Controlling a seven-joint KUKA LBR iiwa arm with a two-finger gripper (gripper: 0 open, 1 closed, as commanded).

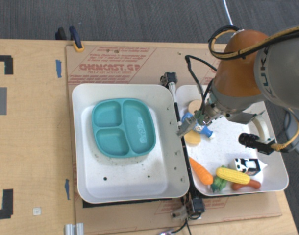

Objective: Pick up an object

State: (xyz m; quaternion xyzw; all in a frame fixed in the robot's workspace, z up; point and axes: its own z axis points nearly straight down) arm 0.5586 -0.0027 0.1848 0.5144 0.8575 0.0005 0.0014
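While the arm reaches in from the right, the scene reads as follows from left to right.

Bench: a tan wooden top [27,131] with black tape marks at its left edge, and a cardboard sheet [110,62] printed in red lying under both bins.

Clamps: a black and an orange-handled one [73,35] at the sheet's upper left corner.

Left bin: a shallow white tray [86,180] holding a teal divided plate [124,127] with three compartments, set toward the bin's upper half.

Right bin: a shallow white tray [274,177] touching the left bin along a shared edge.

Toy carrot: orange [200,171], lying slantwise along the right bin's left wall, near its lower corner.

Yellow disc: a small round piece [192,139] just below the gripper.

Tan disc: a pale round piece [194,105] near the right bin's top edge, partly behind the gripper.

Blue object: a small blue and white piece [204,130] right at the fingertips; whether it is gripped cannot be told.

Gripper: hangs [192,124] over the right bin's upper left part; whether it is wide or narrow cannot be told.

Toy corn: yellow cob [233,175] with a green piece [218,184] at its lower left and a red-orange piece [252,184] beneath it.

Black-and-white toy: a small patterned block [247,166] just above the corn's right end.

Arm: grey with an orange band [240,65], cables looped around it.
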